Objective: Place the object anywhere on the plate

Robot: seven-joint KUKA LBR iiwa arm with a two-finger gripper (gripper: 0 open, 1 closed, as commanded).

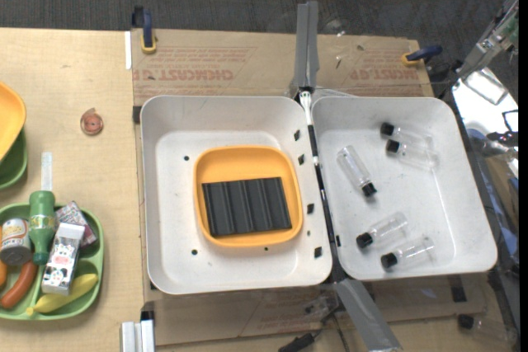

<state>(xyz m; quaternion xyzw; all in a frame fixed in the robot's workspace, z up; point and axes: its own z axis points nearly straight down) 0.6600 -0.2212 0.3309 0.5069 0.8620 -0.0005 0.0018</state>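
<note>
Nearest, a green tray (82,297) on the bench holds toy food. The right bin (466,210) holds five clear black-capped vials (357,171), lying scattered. In the left bin (165,177) sits a yellow plate (247,159), and a dark ribbed block (246,206) lies flat in its middle. Farther back, cardboard (214,66) lies under both bins. How the pincer stands, I cannot tell.

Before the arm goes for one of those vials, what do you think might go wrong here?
1. The vials are clear, round and lying flat in the right bin, so one may roll or slip from a grasp.
2. Two vials lie close together near the front, so a pick could nudge the neighbour.
3. The orange plate carries a ridged dark insert; a vial might settle unevenly or roll off it.
</note>
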